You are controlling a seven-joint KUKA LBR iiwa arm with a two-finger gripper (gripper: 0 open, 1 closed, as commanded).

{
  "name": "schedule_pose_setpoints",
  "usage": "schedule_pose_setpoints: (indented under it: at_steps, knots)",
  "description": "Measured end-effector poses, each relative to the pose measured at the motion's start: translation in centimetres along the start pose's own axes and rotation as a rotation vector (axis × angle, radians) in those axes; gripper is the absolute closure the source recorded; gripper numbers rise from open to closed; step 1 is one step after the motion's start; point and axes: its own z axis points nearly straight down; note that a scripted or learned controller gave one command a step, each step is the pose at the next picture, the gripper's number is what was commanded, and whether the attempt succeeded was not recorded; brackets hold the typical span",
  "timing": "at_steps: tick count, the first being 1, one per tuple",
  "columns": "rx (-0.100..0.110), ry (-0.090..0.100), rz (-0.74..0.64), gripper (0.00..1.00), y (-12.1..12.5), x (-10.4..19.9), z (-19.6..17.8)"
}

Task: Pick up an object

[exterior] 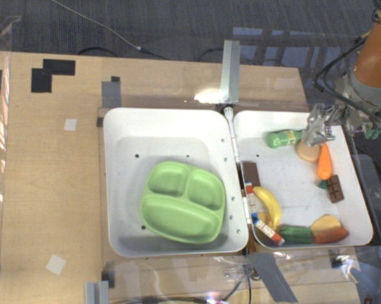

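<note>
1. Bench (51, 189): a light wood surface across the left and centre of the frame, bearing two shallow white bins side by side.
2. Left bin (123, 170): centre of the frame. It holds one green divided plate (182, 201) with three compartments, lying in the lower middle of the bin.
3. Right bin (285, 182): right of centre, touching the left bin along a shared edge.
4. Contents of the right bin, upper part: a green bottle (280, 139) lies on its side near the top edge; a tan round piece (307, 152) lies just to its right; an orange carrot (324, 161) lies beside the tan piece, pointing down the frame.
5. Contents, right side: a brown chocolate bar (334, 188) lies just below the carrot, near the right wall.
6. Contents, left and lower part: a dark brown bar (249, 174) lies along the left wall; a yellow banana (268, 206) lies just below it; a marker-like item (267, 228) with red and blue markings lies at the lower left corner; a dark green cucumber (295, 234) lies along the bottom wall; a tan and red-brown piece (328, 228) lies to its right.
7. Arm (374, 62): enters at the upper right of the frame, orange band visible.
8. Gripper (318, 132): positioned over the upper right part of the right bin, directly above the tan round piece and between the bottle and the carrot. Finger state: cannot be determined. No object is seen between them.
</note>
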Motion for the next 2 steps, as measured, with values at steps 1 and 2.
schedule_pose_setpoints:
  at_steps: [1, 2]
  knots:
    - [-0.008, 0.019, -0.176, 1.00, 0.4, 0.0, 9.9]
    - [-0.003, 0.000, -0.072, 1.00, 4.2, -5.9, 0.2]
